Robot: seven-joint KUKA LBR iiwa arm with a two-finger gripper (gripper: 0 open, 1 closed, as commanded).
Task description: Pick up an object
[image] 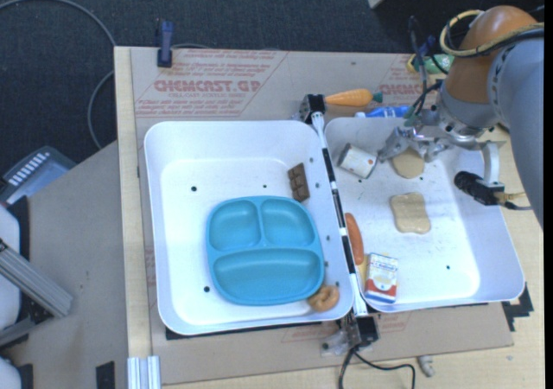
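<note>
**Left white bin** (164, 232)
- Small brown twisted pastry (324, 297): 5 o'clock corner, touching the plate's rim.
- Blue divided plastic plate with three compartments (263, 249): centre toward 6 o'clock, lying flat.
- Dark brown ridged block (298, 181): at 1 o'clock from the plate, just beside the bin's right wall.

**Right white bin** (467, 249)
- Small red-and-white printed carton (381, 279): 7 o'clock corner.
- Orange-red sausage-shaped piece (354, 239): 9 o'clock, lying along the left wall.
- Tan bread-like slice (409, 213): about the centre, lying flat, apart from the other items.
- Small white-and-grey box (356, 160): 11 o'clock, tilted.
- Round pale tan disc (409, 166): 12 o'clock, near the far wall. This is the item closest to the gripper.
- Gripper (413, 141): over the 12 o'clock edge, just beyond the disc. Whether it is open or closed cannot be told, and nothing is seen held in it.

**Bench top, brown printed board** (216, 85)
- Orange carrot-shaped piece (349, 98): outside both bins, at 12 o'clock from the gap between them.
- Blue clip (164, 33): far left edge, at 11 o'clock from the left bin.
</note>
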